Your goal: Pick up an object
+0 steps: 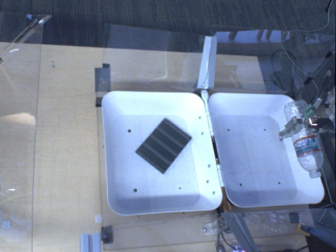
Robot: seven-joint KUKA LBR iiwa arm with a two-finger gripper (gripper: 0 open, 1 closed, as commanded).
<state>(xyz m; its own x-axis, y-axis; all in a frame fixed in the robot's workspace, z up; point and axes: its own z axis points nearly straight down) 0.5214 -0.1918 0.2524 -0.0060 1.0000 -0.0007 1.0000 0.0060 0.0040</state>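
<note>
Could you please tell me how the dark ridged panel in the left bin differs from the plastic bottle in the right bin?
The ridged panel is dark grey and opaque; the plastic bottle is clear with a label. The panel is flat and rectangular, while the bottle is rounded and looks crumpled. The panel lies near the middle of the left bin, turned diagonally; the bottle lies against the far right wall of the right bin, close to the hand. Both lie on their bins' white floors.

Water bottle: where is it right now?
In the camera view, the clear water bottle lies against the right wall of the right bin, just below the pincer.
</note>
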